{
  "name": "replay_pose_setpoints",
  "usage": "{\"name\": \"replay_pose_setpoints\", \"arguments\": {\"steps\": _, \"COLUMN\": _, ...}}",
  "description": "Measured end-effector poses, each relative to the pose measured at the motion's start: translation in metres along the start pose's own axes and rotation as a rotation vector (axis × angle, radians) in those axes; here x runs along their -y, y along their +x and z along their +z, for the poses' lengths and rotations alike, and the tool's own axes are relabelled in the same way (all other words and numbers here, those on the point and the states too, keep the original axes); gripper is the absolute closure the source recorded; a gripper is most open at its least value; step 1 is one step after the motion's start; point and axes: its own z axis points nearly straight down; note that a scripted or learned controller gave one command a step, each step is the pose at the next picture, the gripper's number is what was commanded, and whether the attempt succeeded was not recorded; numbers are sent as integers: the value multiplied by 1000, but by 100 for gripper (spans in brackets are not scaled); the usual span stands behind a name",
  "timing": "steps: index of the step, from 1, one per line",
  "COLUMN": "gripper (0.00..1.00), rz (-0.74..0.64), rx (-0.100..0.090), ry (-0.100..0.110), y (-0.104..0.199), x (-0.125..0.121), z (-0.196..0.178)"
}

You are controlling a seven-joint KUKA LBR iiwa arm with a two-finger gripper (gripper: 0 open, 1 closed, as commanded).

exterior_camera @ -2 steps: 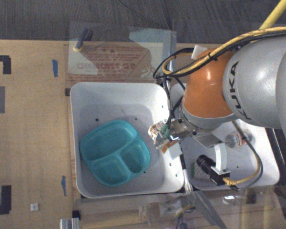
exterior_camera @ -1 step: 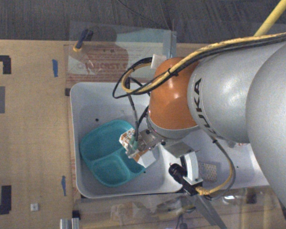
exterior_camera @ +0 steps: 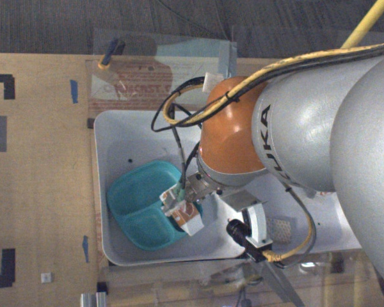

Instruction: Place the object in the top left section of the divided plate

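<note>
Object placement is judged to be under way: a small brown and white block-like item [exterior_camera: 187, 217] is seen at the tip of the pincer [exterior_camera: 179, 206], at the right rim of the teal divided plate [exterior_camera: 141, 213], which lies in the white bin [exterior_camera: 115, 139] on the table [exterior_camera: 45, 171]. Whether the pincer grips the item cannot be told, since the wrist hides it. The arm is poised low over the plate, presumably so that the item can be released into a section.
</note>
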Motion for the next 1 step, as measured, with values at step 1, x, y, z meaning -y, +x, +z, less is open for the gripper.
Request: {"name": "replay_pose_setpoints", "arguments": {"steps": 1, "gripper": 0, "rz": -24, "rx": 1, "ry": -2, "y": 31, "x": -22, "z": -20}}
